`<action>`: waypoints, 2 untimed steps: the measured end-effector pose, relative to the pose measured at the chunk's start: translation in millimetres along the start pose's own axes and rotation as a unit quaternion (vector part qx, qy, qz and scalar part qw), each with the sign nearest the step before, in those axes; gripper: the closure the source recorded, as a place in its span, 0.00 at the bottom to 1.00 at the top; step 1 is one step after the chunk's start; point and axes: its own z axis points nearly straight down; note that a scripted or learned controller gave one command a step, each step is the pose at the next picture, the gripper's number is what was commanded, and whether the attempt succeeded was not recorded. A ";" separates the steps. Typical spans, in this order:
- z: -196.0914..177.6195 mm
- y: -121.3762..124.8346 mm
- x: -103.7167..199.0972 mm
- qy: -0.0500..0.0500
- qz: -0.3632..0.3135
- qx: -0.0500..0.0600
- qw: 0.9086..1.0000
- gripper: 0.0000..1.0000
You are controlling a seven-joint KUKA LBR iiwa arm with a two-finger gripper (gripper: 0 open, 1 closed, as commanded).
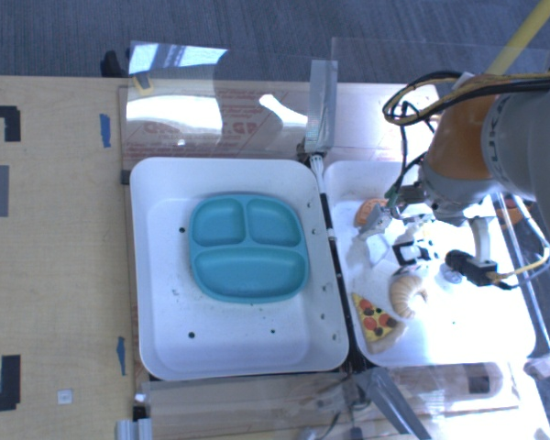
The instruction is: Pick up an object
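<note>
Pizza slice [377, 321] judged light, stiff, flat: edges best pinched. Croissant [407, 293] just beside it. Tool [405, 246] spread cannot be told.

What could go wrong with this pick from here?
The toy foods crowd one side of the right bin: the croissant sits close to the pizza slice, so a grab may catch or nudge both. The pincer is low among them, near an orange piece by the bin wall, and could bump things aside. Glare may hide edges.
</note>
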 end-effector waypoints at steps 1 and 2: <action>0.4 17.7 8.0 0.000 -0.014 -0.001 1.000 0.00; -10.8 18.7 7.6 0.000 -0.014 -0.002 1.000 1.00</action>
